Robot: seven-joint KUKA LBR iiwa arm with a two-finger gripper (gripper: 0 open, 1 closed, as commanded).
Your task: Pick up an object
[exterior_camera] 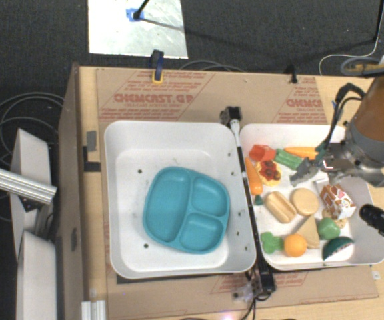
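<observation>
While end effector [310, 170] is hovering low in right bin [372, 245], you're seeing no way to tell its state. Nearest target: round tan piece [305, 201] just below it, beside tan bread roll [280, 207]. Likely light, rigid, smooth plastic; you're best gripping across its edges.

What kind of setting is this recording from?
Probably a robotics lab grasping bench, not a kitchen: two white bins sit on cardboard, one holding a blue divided tray, the other toy food such as an orange, with loose cables on dark carpet.
</observation>
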